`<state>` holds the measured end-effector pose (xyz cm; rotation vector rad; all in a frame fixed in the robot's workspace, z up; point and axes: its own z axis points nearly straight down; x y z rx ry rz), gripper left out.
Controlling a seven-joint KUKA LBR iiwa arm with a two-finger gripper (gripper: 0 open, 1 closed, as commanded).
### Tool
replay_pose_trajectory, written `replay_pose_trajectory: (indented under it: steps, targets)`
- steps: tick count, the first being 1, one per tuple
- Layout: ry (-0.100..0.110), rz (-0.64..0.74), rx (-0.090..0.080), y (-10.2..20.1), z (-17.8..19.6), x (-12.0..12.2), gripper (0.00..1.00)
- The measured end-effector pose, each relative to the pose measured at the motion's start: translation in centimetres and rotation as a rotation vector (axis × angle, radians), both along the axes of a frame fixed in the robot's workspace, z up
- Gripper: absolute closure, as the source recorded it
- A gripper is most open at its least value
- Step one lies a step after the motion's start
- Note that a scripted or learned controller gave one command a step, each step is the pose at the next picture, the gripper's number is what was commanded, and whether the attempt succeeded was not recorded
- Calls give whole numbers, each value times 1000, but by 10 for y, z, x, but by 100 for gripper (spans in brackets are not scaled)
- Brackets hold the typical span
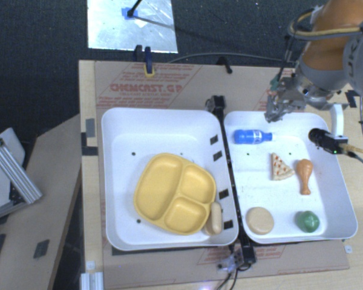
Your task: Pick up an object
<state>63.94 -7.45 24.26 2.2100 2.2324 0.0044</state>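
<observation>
Hand (277, 112), grip state unclear, hovers above right bin (345, 204) near blue bottle (251, 137).

- I read this place as a robotics laboratory, taking the wooden bench (163, 80) as my landmark.
- On the bench I see two shallow white bins (169, 121) side by side, stocked with toy food such as a pizza slice (281, 167) and a drumstick (304, 175).
- Over the bench's right end I see the grey-and-orange industrial arm (336, 26), with cables (360, 153) trailing beside it.
- Beyond the bench's far edge lies dark carpet bearing a metal plate (131, 16).
- Left of the bench stands an aluminium extrusion (12, 171).
</observation>
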Motion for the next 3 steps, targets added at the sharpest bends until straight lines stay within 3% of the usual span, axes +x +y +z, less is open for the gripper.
replay_pose_trajectory:
  steps: [2, 3]
  targets:
    - [1, 0, 1, 111, -22, -2, 100]
    - [1, 0, 1, 162, -15, -6, 100]
